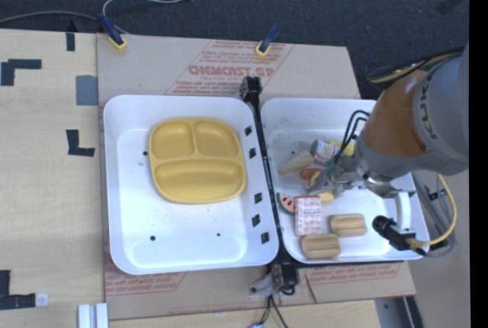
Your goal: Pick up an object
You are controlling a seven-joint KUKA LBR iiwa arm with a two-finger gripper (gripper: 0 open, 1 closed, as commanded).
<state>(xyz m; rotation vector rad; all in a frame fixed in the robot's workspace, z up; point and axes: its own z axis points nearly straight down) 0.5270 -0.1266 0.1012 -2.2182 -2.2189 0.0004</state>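
Observation:
The right bin (305, 111) holds a cluster of small toy foods. A pale yellow wedge (295, 162), an orange piece (308, 175) and a small can-like item (326, 147) lie at its middle. My gripper (331, 175) is down in this cluster, right beside the orange piece, with the grey and orange arm (404, 128) above it. A red-and-white carton (308, 215), a watermelon slice (287, 203) and two tan bread pieces (348, 225) (320, 246) lie nearer the front. I see nothing clearly held.
The left bin (126, 189) holds a yellow divided plate (197, 159). A black divider (261, 159) separates the bins. Cardboard (175, 67) lies under both. Cables (427, 235) hang at the right bin's front right corner.

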